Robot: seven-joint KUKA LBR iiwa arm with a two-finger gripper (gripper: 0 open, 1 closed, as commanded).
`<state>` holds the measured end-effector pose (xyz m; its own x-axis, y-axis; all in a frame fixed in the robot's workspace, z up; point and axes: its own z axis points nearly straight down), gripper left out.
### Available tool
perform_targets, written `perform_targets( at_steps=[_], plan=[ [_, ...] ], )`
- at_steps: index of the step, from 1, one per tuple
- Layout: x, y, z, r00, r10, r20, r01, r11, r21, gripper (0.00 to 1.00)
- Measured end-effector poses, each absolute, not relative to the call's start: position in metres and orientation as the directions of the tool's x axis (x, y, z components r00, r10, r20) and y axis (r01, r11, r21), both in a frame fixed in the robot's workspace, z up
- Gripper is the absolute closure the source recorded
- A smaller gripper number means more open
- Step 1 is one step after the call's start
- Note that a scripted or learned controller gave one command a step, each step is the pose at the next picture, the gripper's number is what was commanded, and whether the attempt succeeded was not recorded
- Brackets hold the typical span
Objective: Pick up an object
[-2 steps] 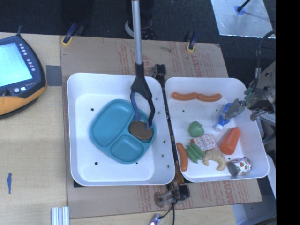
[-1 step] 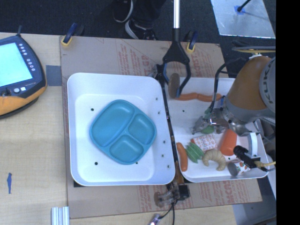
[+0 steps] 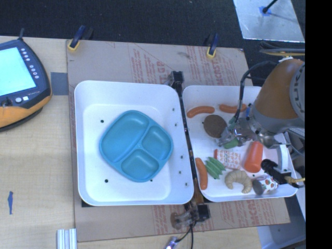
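The right bin (image 3: 193,97) holds several toy foods: a brown round piece (image 3: 213,125), two sausages (image 3: 200,111) (image 3: 229,108), a red-and-white packet (image 3: 229,157), an orange carrot-like piece (image 3: 253,157), a green piece (image 3: 215,166), a tan croissant (image 3: 238,179), another orange sausage (image 3: 202,173) and a small patterned item (image 3: 265,185). My gripper (image 3: 232,137) is low in this bin, just right of the brown piece and above the packet. Nothing is seen between its fingers.
The left bin (image 3: 83,139) carries a blue divided plate (image 3: 136,145). A tablet-like pendant (image 3: 21,82) lies at the far left of the bench. Clamps (image 3: 77,38) (image 3: 211,44) hold the board at the back edge.
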<state>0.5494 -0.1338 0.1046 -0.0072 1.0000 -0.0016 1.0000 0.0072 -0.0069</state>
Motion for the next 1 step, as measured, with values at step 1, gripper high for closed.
perform_targets(
  at_steps=[1],
  plan=[
    [0.5011,-0.0787,0.2442,-0.005,1.0,0.0,1.0,0.005,-0.002,1.0]
  ],
)
